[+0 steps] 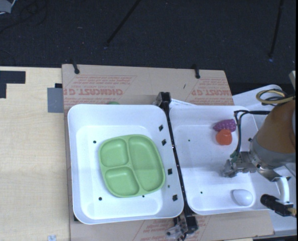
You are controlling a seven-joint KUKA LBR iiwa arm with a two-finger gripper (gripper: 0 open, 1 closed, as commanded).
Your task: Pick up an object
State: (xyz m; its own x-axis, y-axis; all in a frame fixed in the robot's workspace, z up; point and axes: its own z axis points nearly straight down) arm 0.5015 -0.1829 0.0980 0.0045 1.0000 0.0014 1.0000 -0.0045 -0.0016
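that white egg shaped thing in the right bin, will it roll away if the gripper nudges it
Probably yes: the white egg-shaped object looks rounded and smooth, so a nudge could send it rolling across the flat floor of the right bin. Its glossy surface may also slip between the fingers. It sits near the bin's front wall, which would likely stop it.

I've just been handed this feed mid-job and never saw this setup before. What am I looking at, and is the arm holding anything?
One camera looks down at a slant on two shallow white bins. The left bin holds a light green divided plastic plate. The right bin holds a small purple object, an orange-red ball touching it, and a white egg-shaped object. The grey robot arm reaches in from the right; its gripper sits low in the right bin. I see nothing between its fingers, so it appears to hold nothing.
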